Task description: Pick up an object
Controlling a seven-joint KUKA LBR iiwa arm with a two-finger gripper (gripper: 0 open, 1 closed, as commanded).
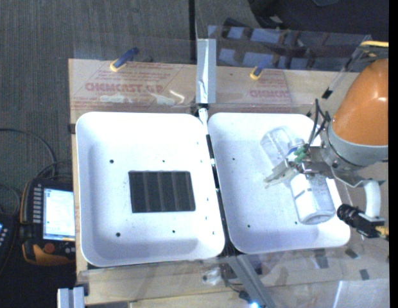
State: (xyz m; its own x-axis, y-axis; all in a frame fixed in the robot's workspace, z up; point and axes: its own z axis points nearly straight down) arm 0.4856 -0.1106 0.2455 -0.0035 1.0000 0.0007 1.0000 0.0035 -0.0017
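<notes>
Lying near the right bin's [250, 236] front right corner: a white bottle [311, 201]. Hovering just behind it, the claw [295, 162], beside a clear cup [279, 143]; impossible telling open or closed. Risking a glancing touch, rolling the bottle away.

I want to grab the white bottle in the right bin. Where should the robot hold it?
Probably around the middle of the white bottle, coming from straight above. It lies on its side near the right bin's front edge, so the gripper could close across its round body.
</notes>
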